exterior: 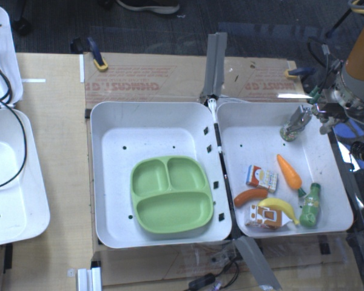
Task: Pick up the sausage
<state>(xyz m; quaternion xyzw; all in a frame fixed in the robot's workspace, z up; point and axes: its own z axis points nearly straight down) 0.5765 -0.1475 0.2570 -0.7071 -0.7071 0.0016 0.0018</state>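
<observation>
Sausage (250, 196): lies in the right bin (242, 123) toward 7 o'clock, tilted, its upper end just beside the small carton (261, 177) and its lower side near the juice box (264, 217) and banana (280, 209). Gripper (295, 126): hangs over the same bin at about 1 o'clock, well apart from the sausage; nothing seen in it; whether it is open or closed cannot be told. Risks, judged: the sausage is hemmed in on two sides, so a descent slightly off could catch the carton or banana instead; a round body may roll out of a loose pinch. Other items: carrot (289, 171) and green bottle (310, 205) toward 4 o'clock, clear of the approach; green divided plate (170, 194) in the left bin (112, 162); neither obstructs.
</observation>
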